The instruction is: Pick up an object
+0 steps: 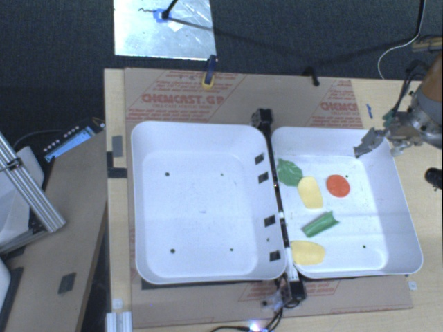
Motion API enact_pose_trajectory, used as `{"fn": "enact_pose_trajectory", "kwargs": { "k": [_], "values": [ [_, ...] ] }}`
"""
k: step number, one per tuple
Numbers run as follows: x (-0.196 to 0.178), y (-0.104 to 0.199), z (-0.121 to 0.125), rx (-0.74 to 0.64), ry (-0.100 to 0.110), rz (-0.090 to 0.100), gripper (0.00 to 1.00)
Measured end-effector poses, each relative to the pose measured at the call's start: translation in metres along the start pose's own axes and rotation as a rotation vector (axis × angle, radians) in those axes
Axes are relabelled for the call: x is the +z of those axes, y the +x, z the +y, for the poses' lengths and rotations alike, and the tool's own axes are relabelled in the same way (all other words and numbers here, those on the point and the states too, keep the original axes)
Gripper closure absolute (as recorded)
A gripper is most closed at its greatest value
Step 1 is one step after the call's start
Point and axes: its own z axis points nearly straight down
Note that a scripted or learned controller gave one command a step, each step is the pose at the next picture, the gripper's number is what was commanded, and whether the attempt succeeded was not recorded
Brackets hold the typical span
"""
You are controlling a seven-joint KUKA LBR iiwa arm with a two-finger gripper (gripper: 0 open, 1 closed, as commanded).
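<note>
The right bin holds several small items. A green leafy piece lies near its left wall. Beside it lie a pale yellow piece and a red-orange disc. Lower down are a green cylinder and a yellow lump at the front left corner. My gripper hangs over the bin's back right part, up and to the right of the red-orange disc. Its fingers are spread open with nothing between them.
The left bin lies alongside, joined to the right one by black clips. Both bins rest on a cardboard sheet. A shiny metal plate lies at the back, and an aluminium frame stands at the left.
</note>
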Motion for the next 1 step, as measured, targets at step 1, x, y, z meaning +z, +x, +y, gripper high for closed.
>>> {"fn": "enact_pose_trajectory", "kwargs": {
  "k": [1],
  "values": [
    [0.0774,0.086,-0.0491,-0.005,0.009,0.006,0.0]
  ]
}}
